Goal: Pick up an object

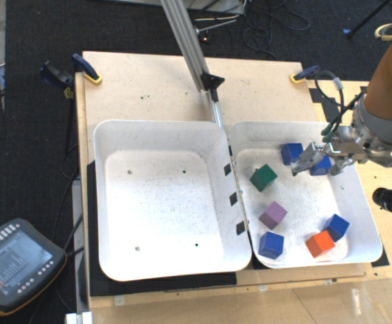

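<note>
The right bin [302, 201] holds several cubes. My gripper [319, 164] hangs over its far right part, with a blue cube [321, 166] showing between its two grey fingers, which are shut on it. A second blue cube [291, 153] lies just left of the gripper. Further left sits a green cube [264, 177], and a purple cube [273, 214] lies near the bin's middle. Along the near side are a blue cube [271, 244], an orange cube [320, 243] and one more blue cube [337, 226].
The left bin [162, 194] shows bare white floor with a few dark specks. A slanted metal pole [185, 36] runs down to the far edge between the bins. Blue and yellow clamps [86, 69] sit at the bench's far corners. A teach pendant [13, 265] lies at the lower left.
</note>
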`<action>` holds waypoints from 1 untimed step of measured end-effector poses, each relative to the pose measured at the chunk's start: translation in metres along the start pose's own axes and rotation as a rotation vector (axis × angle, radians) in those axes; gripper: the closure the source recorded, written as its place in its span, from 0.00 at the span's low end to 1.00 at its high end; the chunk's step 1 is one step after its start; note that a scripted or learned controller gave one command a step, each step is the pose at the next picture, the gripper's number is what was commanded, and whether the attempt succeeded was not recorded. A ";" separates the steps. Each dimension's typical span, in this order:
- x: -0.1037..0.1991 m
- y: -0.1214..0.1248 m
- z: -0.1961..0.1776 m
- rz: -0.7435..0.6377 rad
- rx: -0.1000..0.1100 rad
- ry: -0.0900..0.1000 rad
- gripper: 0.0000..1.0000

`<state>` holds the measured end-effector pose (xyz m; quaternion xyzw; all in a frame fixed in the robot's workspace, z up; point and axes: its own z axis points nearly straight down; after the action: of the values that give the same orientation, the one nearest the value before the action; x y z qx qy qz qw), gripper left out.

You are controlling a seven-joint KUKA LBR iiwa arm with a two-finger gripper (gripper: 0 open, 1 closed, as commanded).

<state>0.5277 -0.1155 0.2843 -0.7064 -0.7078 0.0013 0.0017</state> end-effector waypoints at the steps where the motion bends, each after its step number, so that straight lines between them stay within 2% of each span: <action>1: 0.000 0.001 -0.002 0.001 -0.004 -0.001 0.00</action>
<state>0.5283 -0.1156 0.2864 -0.7069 -0.7073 0.0001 -0.0001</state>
